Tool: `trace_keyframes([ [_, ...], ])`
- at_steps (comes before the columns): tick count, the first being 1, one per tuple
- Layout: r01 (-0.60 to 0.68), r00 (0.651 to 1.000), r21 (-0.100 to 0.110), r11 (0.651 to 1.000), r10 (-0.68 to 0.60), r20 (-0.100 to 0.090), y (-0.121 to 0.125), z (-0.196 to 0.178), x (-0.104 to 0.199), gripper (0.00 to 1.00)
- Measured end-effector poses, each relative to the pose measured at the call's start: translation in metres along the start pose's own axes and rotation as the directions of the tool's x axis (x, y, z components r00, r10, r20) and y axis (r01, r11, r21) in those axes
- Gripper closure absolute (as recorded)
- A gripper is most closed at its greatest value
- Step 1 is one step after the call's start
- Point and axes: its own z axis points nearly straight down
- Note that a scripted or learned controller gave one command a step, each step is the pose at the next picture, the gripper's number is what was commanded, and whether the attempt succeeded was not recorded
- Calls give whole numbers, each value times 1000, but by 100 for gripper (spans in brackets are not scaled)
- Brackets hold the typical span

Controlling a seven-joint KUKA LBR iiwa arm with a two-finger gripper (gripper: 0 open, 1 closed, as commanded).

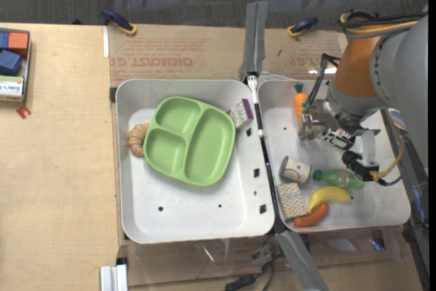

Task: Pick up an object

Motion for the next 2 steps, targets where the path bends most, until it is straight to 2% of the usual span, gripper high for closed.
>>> trace_keyframes([
  [1,0,1000,0,1000,0,0,0,0,0,0],
  [2,2,1000,0,1000,-2,2,0,-9,-1,100],
])
